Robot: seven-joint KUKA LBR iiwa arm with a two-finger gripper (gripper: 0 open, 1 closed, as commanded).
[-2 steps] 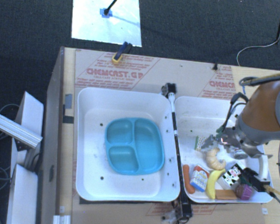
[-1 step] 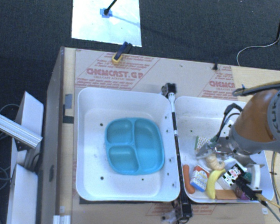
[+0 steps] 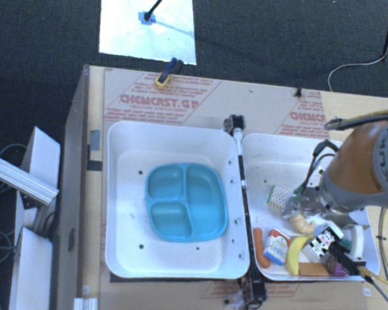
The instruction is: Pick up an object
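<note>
While the gripper (image 3: 301, 206), its grip impossible to judge, hangs over the right bin (image 3: 267, 156), toys crowd the near wall.

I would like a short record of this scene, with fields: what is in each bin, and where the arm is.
left bin: one blue divided plate
right bin: banana, orange sausage-like piece, small carton, patterned block, other small toys
arm: over the right bin, reaching in from the right
hand: low, near a pale object; grip unclear
</note>
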